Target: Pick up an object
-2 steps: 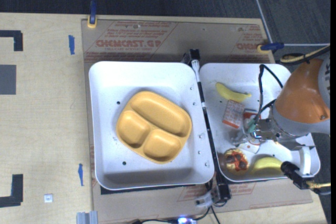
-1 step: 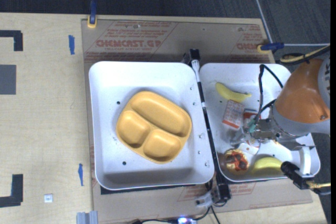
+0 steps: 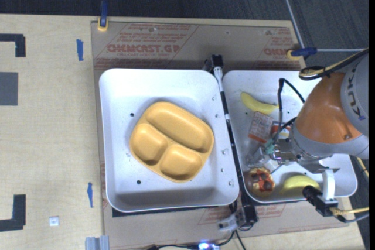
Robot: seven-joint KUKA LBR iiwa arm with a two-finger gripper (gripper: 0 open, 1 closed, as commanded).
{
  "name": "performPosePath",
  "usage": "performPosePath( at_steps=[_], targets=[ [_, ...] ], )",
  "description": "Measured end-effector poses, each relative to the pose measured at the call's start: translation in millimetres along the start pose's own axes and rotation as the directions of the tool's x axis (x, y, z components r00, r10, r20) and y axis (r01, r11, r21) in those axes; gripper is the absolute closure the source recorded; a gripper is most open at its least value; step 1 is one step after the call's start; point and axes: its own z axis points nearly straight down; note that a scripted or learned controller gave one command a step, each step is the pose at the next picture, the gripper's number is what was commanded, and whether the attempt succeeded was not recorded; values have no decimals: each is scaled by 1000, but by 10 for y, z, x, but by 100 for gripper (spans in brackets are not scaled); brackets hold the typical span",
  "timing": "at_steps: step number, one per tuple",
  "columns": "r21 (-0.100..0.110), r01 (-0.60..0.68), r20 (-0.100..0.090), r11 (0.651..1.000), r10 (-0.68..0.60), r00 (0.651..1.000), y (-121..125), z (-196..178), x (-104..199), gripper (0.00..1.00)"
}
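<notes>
Gripper [image 3: 280, 152] lowered into right bin [image 3: 351, 187], amid clutter left of arm's orange band. Grip state cannot be told; possibly over crumpled wrapper [image 3: 261, 126]. Bananas [image 3: 259, 103] [image 3: 300, 182] lie either side. Single item best isolated, descent centred before closing.

Arm [image 3: 337, 117] enters from right, bent down steeply so camera looks along it. Orange band broad, facing up-left; grey link above it at right edge, lettering partly seen. Grey wrist below band. Black cable loops off upper side of wrist. Gripper [image 3: 270, 149] pokes out left of wrist, low, pointing left-down; mostly hidden by wrist, blurred. White and black fittings at lower right of wrist.
</notes>
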Motion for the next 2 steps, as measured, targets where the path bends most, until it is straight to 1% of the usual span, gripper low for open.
performPosePath(
  at_steps=[1,2],
  targets=[
    [-7,-1,2,1000,1,1000,24,-110,-2,100],
    [-1,3,-2,1000,-3,1000,165,-991,934,100]
  ],
)
